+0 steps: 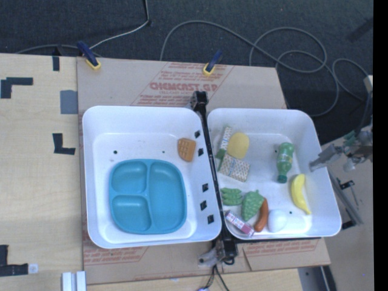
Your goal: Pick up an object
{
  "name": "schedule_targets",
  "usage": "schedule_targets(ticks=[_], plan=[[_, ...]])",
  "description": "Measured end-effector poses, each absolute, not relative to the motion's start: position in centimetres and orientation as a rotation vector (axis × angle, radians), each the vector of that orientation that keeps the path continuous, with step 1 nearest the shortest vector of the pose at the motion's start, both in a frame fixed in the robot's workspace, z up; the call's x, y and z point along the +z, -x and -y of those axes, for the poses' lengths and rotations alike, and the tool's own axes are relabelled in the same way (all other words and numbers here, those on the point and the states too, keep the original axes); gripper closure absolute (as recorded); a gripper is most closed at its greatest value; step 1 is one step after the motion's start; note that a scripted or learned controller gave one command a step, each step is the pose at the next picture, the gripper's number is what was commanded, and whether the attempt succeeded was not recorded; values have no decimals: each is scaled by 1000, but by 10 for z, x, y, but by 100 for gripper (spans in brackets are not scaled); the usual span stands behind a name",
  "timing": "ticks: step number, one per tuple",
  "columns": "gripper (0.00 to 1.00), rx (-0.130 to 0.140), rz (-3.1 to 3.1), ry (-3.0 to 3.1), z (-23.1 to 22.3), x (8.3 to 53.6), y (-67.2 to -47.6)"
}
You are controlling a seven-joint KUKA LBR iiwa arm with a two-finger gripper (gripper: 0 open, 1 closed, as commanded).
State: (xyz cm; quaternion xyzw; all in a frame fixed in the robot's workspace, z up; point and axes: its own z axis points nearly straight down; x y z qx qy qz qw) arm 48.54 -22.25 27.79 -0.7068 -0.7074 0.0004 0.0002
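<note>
Choosing a target, I scan from the divided blue plate (148, 196) in the left bin (97, 126) to the banana (299, 193) and green bottle (284, 160) in the right bin (303, 121). My gripper (324, 158) waits at that bin's right rim; whether it is apart or together I cannot tell. The banana lies nearest and stands clear of its neighbours, so I judge it the cleanest first grasp.

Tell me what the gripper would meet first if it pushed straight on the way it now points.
The gripper points left over the right bin's rim. Straight ahead, the green bottle looks first in line, the banana just beside; height is unclear.
</note>
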Motion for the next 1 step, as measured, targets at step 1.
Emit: schedule_targets(ticks=[1], plan=[[0,2,2222,2219,210,187,-570]])
